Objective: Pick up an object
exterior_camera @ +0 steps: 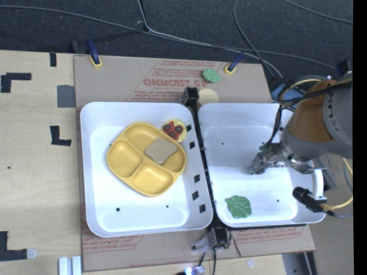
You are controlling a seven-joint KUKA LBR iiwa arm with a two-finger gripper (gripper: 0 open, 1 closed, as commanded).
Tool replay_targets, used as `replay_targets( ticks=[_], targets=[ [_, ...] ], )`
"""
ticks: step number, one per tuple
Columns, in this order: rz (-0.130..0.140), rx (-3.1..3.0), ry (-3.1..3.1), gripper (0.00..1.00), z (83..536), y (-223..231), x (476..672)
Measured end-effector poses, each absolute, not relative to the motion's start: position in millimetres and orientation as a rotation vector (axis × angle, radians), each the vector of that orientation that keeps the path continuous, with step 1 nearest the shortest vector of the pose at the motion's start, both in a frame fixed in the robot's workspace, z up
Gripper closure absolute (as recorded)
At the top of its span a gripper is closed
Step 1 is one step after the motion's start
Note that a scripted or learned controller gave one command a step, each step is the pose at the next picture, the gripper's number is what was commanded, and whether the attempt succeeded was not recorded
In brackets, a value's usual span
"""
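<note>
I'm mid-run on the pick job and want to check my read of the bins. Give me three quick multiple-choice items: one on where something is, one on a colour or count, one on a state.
1. Where does the green leafy item lie?
A. In the right bin, near its front edge
B. On the yellow tray
C. On the cardboard behind the bins

2. How many compartments does the yellow tray have?
A. Two
B. Four
C. Six

3. What sits between the gripper and the green leafy item?
A. Nothing, they touch
B. The tan slice
C. Bare bin floor, they are apart

Answers:
1. A, it rests on the right bin floor by the near wall.
2. B, four sections show, one bearing the tan slice.
3. C, white floor separates the gripper from the item.
</note>
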State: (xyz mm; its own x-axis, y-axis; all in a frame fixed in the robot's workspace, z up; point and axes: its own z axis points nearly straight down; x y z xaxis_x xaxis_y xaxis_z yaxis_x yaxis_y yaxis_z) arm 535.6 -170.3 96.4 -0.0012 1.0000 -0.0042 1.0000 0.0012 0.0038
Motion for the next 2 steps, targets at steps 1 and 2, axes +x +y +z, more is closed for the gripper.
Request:
replay_targets(
  ticks=[1, 2],
  targets=[
    [0.002, 2.217, 2.221, 1.00, 146.9, -175.4, 545.2],
    [0.004, 2.216, 2.219, 1.00, 209.8, -178.6, 549.6]
  ],
)
